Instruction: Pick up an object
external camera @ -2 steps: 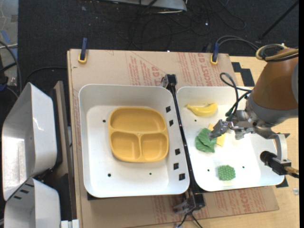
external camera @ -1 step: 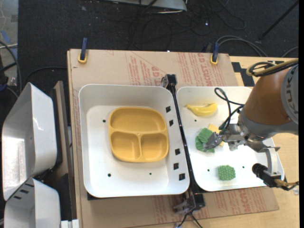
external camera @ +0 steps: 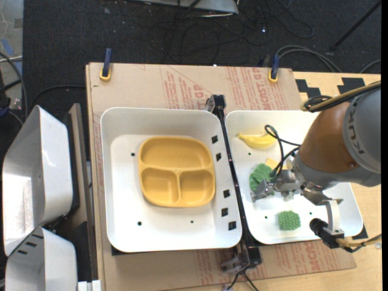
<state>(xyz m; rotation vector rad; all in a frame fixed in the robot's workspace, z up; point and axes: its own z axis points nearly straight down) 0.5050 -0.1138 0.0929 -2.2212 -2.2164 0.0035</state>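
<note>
Gripper (external camera: 262, 190) down in the right bin (external camera: 348, 223).
We cannot tell how it is set. A green thing (external camera: 260, 174) touches its tip, a green ball (external camera: 289, 220) lies near, a yellow banana (external camera: 256, 140) farther off.

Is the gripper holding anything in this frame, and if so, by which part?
It cannot be told. The gripper sits low in the right bin, right at the lower edge of a green leafy object, but no hold on it shows.

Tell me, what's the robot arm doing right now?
Pincer low in right bin, at leafy green piece; grip unconfirmed. Yellow banana and green knobbly ball lie loose nearby. Nothing blocking.
</note>
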